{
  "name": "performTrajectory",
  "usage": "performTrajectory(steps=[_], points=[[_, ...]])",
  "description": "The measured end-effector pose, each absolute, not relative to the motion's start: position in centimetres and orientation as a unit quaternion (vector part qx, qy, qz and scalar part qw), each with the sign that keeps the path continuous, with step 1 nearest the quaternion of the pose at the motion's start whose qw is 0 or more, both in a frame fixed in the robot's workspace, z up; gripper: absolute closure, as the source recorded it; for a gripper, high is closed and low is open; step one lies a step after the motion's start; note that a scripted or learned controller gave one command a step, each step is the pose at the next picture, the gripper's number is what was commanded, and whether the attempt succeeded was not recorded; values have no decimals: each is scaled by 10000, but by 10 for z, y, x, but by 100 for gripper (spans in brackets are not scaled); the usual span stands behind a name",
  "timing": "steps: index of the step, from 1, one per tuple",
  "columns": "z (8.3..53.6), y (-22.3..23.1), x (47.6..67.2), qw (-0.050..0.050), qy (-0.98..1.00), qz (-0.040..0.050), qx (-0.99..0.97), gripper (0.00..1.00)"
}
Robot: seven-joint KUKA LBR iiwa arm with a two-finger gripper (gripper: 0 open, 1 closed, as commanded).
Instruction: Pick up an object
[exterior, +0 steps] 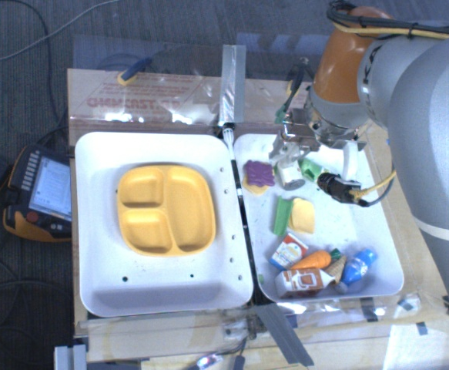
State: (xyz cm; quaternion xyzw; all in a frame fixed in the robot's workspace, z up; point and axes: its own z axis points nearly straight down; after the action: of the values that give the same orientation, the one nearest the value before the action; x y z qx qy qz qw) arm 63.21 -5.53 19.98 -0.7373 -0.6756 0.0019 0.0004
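Observation:
My gripper [288,168] hangs low over the back of the right bin [386,241], its metal fingers pointing down next to a purple toy [259,174] on a pale yellow piece. A green item [310,167] lies just right of the fingers. Further forward in this bin are a green block [283,215], a yellow wedge [303,216], a small red and white carton [287,250], a carrot [313,261], a bottle with a red label [304,281] and a blue item [358,267]. Nothing visibly sits between the fingers.
The left bin [93,206] holds a yellow divided plate [166,209]. A metal divider post [232,83] stands at the back between the bins. The grey arm with its orange band [340,60] and cables crowds the back right. A teach pendant [39,191] lies left of the bench.

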Motion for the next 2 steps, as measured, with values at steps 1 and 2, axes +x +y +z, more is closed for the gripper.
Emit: performTrajectory(steps=[1,2], points=[[238,-90,593,-11,-7336,21,-6796,100],[224,-100,565,7,-5972,20,-8021,100]])
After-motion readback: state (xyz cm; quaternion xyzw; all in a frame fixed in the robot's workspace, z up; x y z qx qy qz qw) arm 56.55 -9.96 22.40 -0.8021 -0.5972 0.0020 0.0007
